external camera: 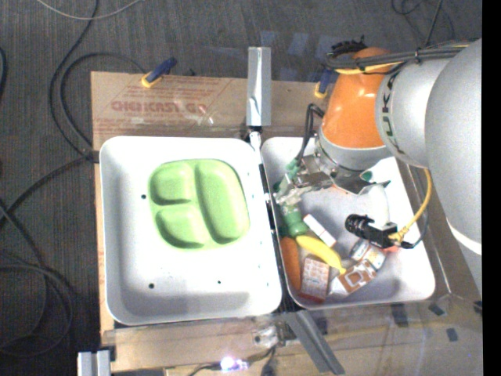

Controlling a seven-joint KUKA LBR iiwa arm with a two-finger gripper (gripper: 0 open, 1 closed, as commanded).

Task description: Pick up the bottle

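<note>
Gripper [291,185] sits over one green bottle [293,224], grip apparently hidden; one green tray [200,202] fills the left bin [125,288].

i see the arm [407,92] reaching from the right over the right bin [419,280], gripper [291,188] low at its left wall, just above a green bottle [295,224]. a banana [319,250] and carrot [290,263] lie below. a green tray [200,202] sits in the left bin [125,288]
</note>
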